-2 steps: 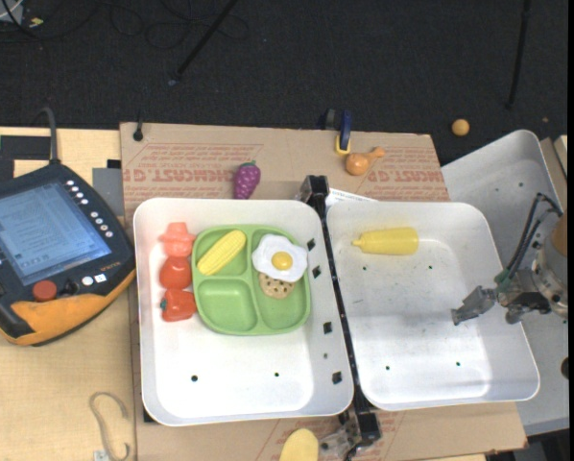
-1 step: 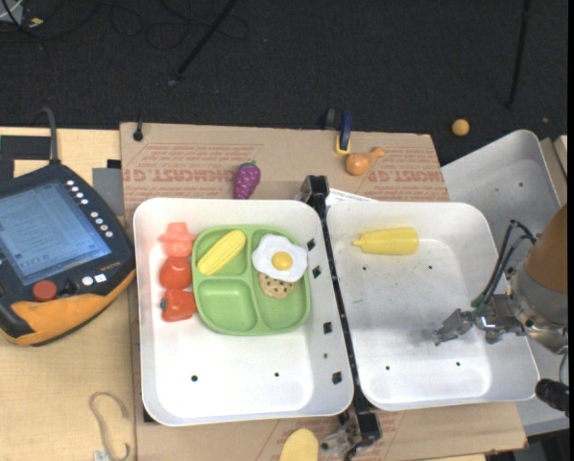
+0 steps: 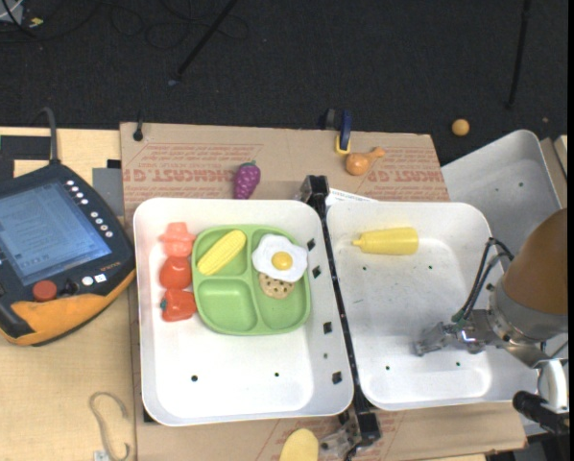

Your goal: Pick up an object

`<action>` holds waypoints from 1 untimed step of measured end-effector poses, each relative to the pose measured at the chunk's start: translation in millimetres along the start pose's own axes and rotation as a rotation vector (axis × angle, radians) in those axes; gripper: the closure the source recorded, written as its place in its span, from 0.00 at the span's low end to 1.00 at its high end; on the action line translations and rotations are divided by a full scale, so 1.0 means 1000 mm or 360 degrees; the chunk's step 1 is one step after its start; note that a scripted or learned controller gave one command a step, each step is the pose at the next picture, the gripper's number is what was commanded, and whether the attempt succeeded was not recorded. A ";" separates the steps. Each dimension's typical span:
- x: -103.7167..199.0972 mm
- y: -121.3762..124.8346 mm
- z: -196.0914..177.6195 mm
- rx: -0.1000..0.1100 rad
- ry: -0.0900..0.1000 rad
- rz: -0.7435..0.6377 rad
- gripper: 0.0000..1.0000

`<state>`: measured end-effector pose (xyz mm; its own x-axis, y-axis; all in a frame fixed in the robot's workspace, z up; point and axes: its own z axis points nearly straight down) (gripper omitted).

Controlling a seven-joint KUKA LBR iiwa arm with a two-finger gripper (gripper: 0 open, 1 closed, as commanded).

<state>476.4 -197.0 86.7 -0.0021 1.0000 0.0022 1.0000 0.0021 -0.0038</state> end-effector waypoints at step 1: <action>-0.002 0.000 -0.013 -0.0003 0.0000 0.0008 1.00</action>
<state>476.4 -199.1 99.2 0.0032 1.0000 0.0019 1.0000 -0.0032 -0.0017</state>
